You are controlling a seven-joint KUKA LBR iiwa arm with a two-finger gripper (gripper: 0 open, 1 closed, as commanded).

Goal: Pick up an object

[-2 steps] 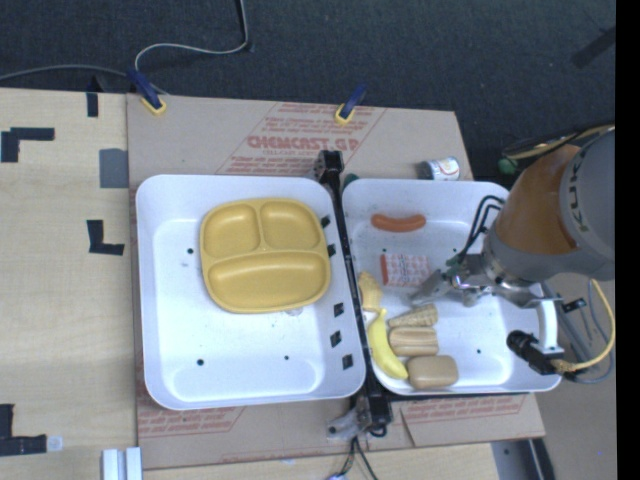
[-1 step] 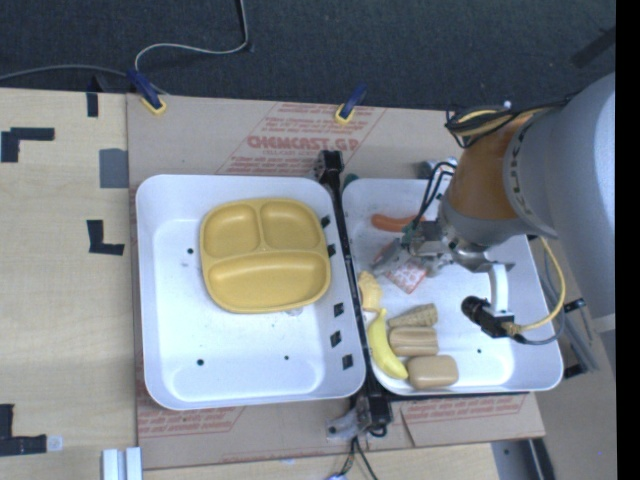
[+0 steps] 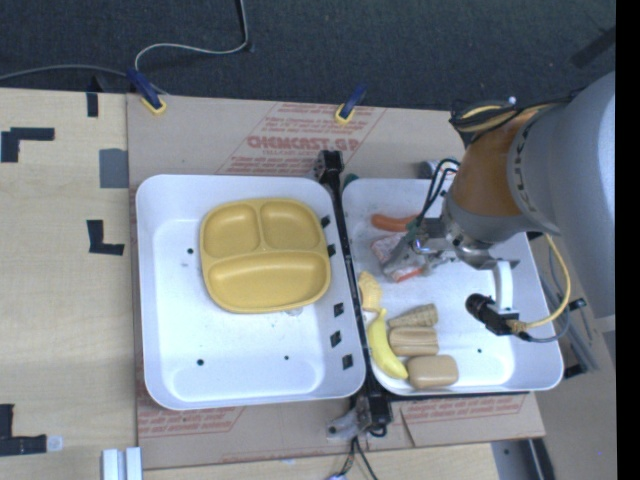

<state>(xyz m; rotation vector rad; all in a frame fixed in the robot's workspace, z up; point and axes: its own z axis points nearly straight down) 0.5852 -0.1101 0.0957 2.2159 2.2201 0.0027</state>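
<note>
Two white bins sit side by side. The left bin point(image 3: 170, 358) holds a yellow divided plate point(image 3: 265, 253). In the right bin point(image 3: 535, 368), the hand point(image 3: 408, 258) is low over small items near a carrot point(image 3: 390, 222), while a banana point(image 3: 383, 346) and tan bread pieces point(image 3: 420, 353) lie nearer the front.

We see a robotics lab bench: brown cardboard sheet point(image 3: 300, 138) clamped down, two shallow white plastic bins point(image 3: 165, 298), loose black cables point(image 3: 238, 8).
</note>
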